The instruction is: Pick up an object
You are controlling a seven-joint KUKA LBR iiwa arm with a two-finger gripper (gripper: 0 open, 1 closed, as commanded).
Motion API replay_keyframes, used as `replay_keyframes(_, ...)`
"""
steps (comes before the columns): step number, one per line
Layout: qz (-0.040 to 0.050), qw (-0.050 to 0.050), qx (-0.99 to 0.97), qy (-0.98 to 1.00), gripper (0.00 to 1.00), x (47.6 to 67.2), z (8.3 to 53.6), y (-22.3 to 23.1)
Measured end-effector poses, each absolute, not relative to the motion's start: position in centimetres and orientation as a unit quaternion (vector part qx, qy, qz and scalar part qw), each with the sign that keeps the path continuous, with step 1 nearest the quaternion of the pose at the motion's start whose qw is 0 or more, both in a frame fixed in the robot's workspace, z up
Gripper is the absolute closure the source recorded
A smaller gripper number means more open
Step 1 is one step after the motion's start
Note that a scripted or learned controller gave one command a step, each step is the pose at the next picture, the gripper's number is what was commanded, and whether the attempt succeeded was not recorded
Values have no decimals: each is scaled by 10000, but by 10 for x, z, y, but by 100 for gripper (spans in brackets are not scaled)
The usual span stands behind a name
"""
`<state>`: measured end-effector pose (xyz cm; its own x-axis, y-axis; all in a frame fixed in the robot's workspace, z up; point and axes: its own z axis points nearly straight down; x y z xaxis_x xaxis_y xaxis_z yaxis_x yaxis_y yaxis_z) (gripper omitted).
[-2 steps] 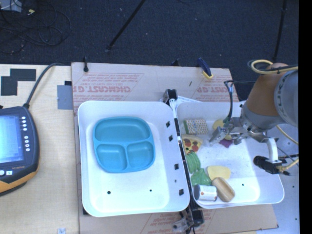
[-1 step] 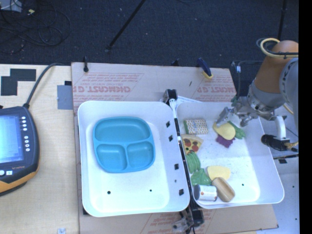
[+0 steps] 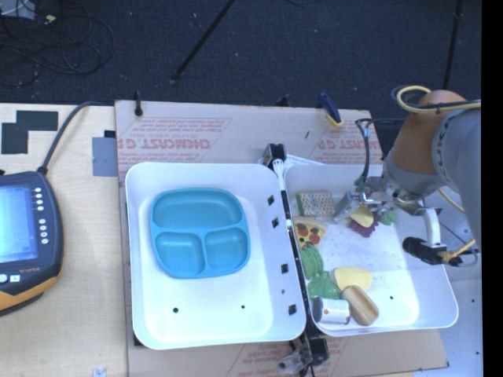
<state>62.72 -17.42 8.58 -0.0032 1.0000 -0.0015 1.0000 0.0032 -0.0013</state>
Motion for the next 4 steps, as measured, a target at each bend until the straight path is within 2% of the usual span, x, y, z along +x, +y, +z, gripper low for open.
replay_keyframes(1,-10,8,7052,7090,100,629,98,-176)
replay_keyframes(2,12,44,7057,7085,100,598,91,-84)
replay_keyframes(3,4,5,7078,7064,100,546,200,-100)
replay_keyframes(4,-14,-19,7077,7065,0,547,194,-99)
